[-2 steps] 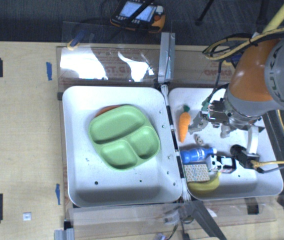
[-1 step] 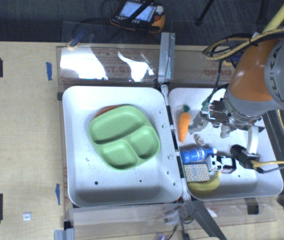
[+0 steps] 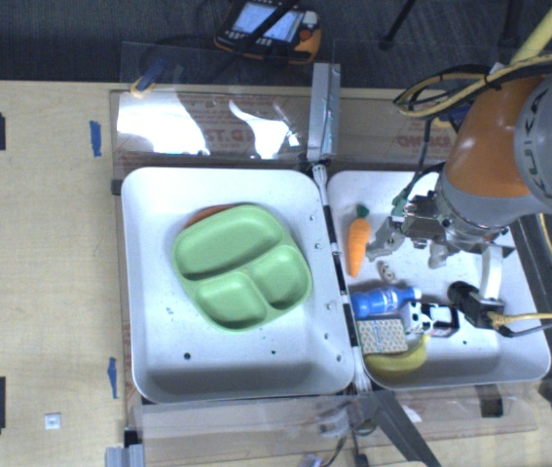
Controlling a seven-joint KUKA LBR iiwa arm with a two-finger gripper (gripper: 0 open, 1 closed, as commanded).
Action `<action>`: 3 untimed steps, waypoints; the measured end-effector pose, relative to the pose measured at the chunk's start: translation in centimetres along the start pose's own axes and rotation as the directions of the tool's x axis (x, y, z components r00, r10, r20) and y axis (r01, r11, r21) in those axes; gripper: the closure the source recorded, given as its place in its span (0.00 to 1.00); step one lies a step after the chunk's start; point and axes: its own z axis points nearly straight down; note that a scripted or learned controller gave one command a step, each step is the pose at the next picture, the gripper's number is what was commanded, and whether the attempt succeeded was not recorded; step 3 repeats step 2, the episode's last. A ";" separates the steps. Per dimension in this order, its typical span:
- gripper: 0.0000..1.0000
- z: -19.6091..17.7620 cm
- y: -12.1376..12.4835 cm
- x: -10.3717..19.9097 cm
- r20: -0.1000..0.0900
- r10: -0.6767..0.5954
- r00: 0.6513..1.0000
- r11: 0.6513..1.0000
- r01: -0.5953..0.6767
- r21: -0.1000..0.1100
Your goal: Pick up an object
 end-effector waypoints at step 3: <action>0.00 0.0 0.0 0.0 0.000 0.000 1.000 1.000 0.000 0.000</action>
